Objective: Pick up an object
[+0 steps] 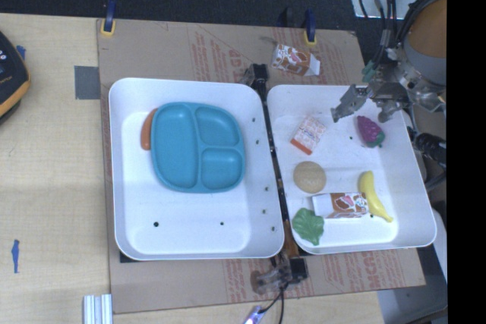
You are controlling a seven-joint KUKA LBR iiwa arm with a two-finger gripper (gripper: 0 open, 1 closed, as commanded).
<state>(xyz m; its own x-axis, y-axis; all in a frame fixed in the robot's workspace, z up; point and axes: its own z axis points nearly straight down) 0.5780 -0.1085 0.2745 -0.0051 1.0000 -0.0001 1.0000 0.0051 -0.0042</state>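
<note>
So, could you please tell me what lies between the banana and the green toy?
A red-and-white packet, lying flat in the camera view.

— What's the surface (53, 186) look like from your end?

— I see pale wood, with a brown cardboard sheet (190, 49) spread over its middle and held at the far edge by two clips. Both white bins sit on that sheet side by side — left bin (190, 239), right bin (410, 231).

— Anything loose?

— A small snack packet (296, 60) lies on the cardboard just beyond the right bin, and I see grey tape (86, 82) at the sheet's left edge.
</note>
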